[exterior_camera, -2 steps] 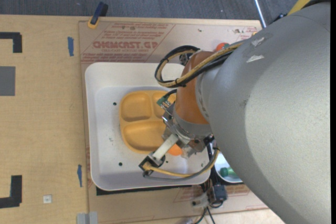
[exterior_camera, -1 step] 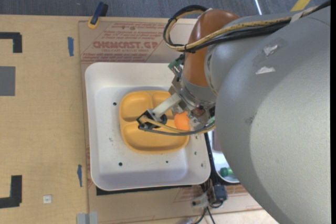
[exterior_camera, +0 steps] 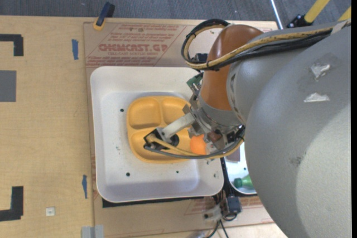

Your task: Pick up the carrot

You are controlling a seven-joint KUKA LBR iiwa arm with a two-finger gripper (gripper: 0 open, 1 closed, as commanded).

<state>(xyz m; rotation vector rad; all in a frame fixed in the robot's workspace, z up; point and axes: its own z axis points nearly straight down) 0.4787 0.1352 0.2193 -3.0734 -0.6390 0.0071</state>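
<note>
One gripper (exterior_camera: 196,131) (by plate (exterior_camera: 146,114)) beside carrot (exterior_camera: 198,145).

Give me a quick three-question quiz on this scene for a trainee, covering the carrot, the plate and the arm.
1. True or false: the yellow divided plate lies inside a white bin.
2. In the camera view, the carrot sits toward which side of that plate? A: left. B: right. C: top.
3. Fill in: the arm reaches in from the view's ____ side.

Key: 1 true; 2 B; 3 right.
</note>
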